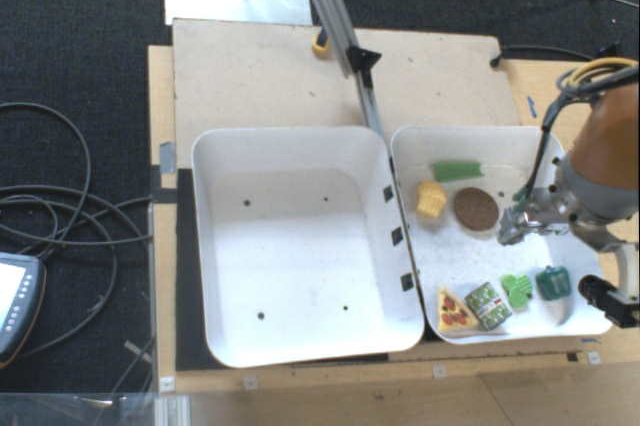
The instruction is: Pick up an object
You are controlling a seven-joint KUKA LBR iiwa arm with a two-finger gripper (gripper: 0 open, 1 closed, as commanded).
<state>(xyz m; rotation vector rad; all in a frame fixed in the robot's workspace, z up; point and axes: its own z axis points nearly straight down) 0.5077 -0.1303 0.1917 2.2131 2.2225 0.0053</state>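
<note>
Brown disc flat in right bin — gripper just beside, finger state unclear.

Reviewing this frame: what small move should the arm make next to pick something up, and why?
Probably a short shift toward the brown disc and then down. The hand sits in the right bin just beside the disc, with nothing visibly between its fingers. The disc is the closest item; the green toys lie farther toward the near edge.

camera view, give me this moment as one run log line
gripper over right bin, beside brown disc | nothing seen held | items in right bin: six | pick not yet done
</note>
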